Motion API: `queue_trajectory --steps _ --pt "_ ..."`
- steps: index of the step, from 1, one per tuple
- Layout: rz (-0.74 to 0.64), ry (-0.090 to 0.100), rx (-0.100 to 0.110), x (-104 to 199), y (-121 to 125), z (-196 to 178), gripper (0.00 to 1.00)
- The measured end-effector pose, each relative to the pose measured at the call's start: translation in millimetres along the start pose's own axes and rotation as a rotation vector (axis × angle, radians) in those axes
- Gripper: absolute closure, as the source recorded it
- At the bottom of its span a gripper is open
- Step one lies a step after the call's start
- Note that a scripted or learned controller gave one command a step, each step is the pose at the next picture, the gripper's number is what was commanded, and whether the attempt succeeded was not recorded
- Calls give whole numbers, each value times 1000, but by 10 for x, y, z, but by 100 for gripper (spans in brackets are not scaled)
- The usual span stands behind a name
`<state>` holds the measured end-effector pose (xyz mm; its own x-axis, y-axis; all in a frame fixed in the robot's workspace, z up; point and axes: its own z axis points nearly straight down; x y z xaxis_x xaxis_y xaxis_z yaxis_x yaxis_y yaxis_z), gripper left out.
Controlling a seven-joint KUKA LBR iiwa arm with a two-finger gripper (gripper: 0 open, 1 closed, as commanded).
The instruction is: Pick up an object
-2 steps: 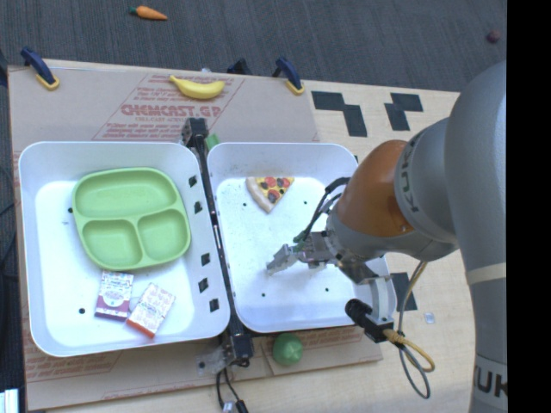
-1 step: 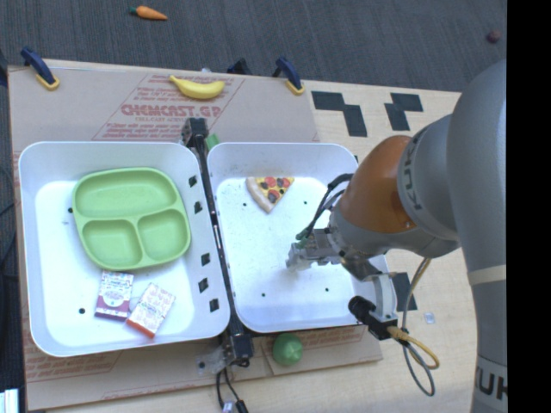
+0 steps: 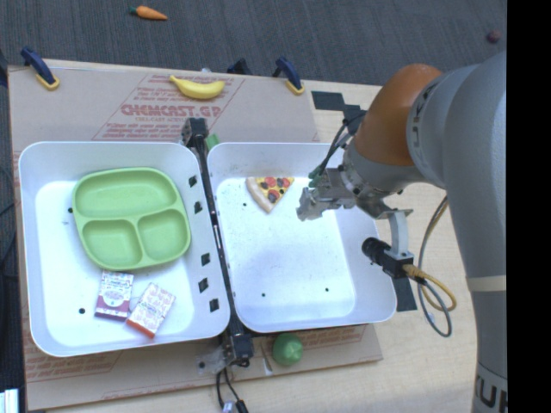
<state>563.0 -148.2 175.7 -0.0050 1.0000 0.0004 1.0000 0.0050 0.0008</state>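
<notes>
Pizza slice point(image 3: 270, 191) was the nearest thing to the jaws when I checked: it lay flat on the floor of the right bin point(image 3: 297, 304), near the far wall, just to the left of the gripper point(image 3: 310, 207) and apart from it. The gripper hung over the same bin, at its right side, with the grey arm and orange band reaching in behind it. From this angle I could not tell how the jaws stood, and I saw nothing between them.

Well to the left of the jaws, in the left bin point(image 3: 34, 256), sat a green divided plate point(image 3: 131, 217), with two small packets point(image 3: 136, 301) just nearer the camera than the plate. Beyond the bins a banana point(image 3: 198, 85) lay on the cardboard, and a green ball point(image 3: 287, 348) rested outside the right bin's near wall.
</notes>
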Motion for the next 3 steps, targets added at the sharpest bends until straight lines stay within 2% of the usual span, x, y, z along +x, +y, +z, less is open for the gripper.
queue_trajectory --steps 1,2,3 --pt "0 1 2 0 -7 10 0" --pt "1 0 3 -535 329 843 0" --pt "-1 3 18 -468 907 834 0"
